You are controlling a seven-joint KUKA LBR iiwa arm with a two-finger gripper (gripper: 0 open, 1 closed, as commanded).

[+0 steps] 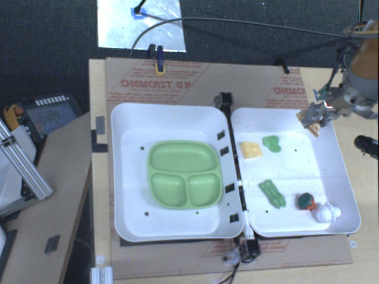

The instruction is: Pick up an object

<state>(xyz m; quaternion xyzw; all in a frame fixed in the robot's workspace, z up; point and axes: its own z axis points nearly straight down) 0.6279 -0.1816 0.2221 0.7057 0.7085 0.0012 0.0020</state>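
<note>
Nearest the camera, at the front edge of the worktop, a bundle of wires and a clip sit at the seam where my two white bins meet. Just behind them in the right bin lie the things I could pick: a white piece touching a round green and orange item near the front right corner, a long green vegetable shape left of those, a yellow wedge close to the divider, and a small green lump just beside it. The left bin carries a pale green three-compartment plate. Under both bins lies a brown sheet printed in red with "CHEMCAST GP", readable behind the left bin and repeated partly at a slant behind the right one. A black and yellow clamp grips its far edge, and beyond it a shiny square panel lies on the dark floor with a cable running across. At far left a control pendant rests beside an aluminium rail. My hand hangs over the far right rim of the right bin, apart from every item; whether my fingers are spread or pressed together, I cannot tell.
</note>
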